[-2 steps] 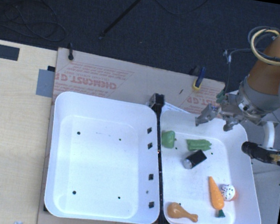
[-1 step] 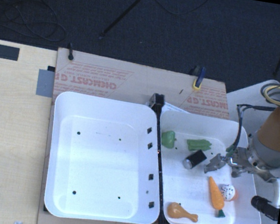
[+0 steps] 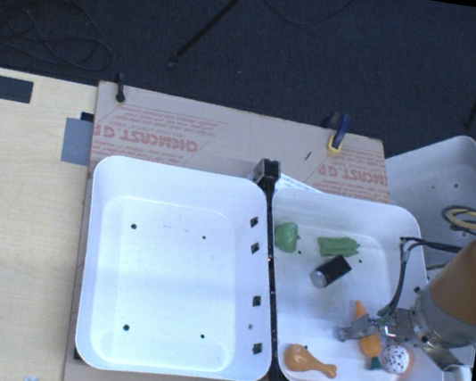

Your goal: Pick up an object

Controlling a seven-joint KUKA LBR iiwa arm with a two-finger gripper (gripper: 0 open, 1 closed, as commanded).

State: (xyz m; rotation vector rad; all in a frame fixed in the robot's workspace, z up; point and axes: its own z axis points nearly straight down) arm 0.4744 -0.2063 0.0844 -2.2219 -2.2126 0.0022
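Altogether two green pieces (image 3: 285, 236), one black cylinder (image 3: 330, 270); jaws (image 3: 366, 329) state unclear.

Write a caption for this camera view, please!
Robot gripper reaching among toys in the right bin, beside an orange piece.

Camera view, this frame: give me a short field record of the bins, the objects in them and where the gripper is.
left bin: white, shallow, small dark marks on its floor
right bin: white, holds all the objects
green objects: one by the divider, one further right
black cylinder: lying tilted below the green pieces
orange gourd-shaped toy: at the near edge
white dotted ball: near right corner
small orange piece: beside the ball
gripper: low in the right bin, near the orange piece and ball
grasp: cannot tell
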